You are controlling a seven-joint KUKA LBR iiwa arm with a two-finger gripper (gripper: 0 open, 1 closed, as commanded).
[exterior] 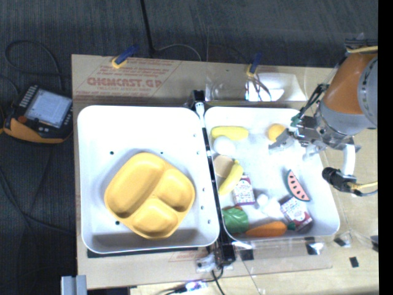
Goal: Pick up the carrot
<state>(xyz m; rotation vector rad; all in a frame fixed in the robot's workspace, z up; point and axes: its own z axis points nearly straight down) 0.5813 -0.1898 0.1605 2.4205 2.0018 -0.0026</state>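
Observation:
The carrot (266, 229) is orange and lies flat along the front wall of the right bin (325, 226), its tip pointing left toward a green vegetable (235, 219). My gripper (297, 137) hangs over the back right part of that bin, well behind the carrot and apart from it. It sits below the arm's orange band (345, 86). A small yellow fruit (276, 129) lies just to the gripper's left. Nothing shows in the gripper's grasp.
Around the carrot lie two small cartons (293, 211) (244, 192), a watermelon slice (296, 185), a banana (230, 176), a white egg (224, 146) and a yellow lemon (229, 132). The left bin (92, 128) holds a yellow divided plate (150, 194).

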